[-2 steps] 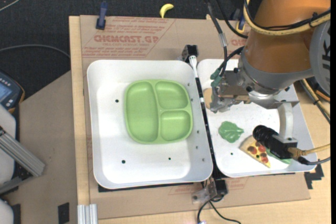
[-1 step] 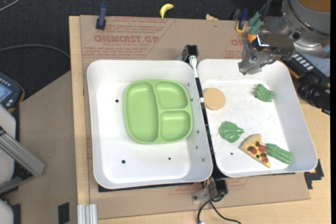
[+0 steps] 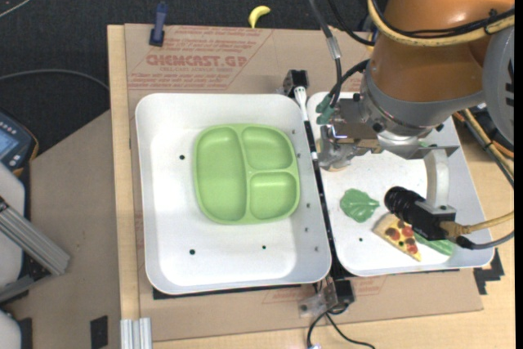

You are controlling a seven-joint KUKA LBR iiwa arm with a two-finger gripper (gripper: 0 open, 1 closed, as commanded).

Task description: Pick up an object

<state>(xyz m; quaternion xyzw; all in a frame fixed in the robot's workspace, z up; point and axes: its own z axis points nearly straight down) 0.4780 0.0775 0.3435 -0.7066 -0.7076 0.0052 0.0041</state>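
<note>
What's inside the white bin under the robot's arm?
A green leaf-shaped toy and a toy pizza slice lie in the right bin. The arm covers the bin's far part, so anything under it is hidden.

A blue clip (image 3: 158, 24) sits at the far edge of the brown board (image 3: 204, 61), a yellow curved piece (image 3: 259, 14) just beyond.

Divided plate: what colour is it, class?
The divided plate is light green, best seen in the camera view.

A green divided plate (image 3: 245, 173) lies in the left bin (image 3: 163, 192), leaf (image 3: 358, 204) and pizza slice (image 3: 399, 236) in the right bin (image 3: 359, 251)
</note>
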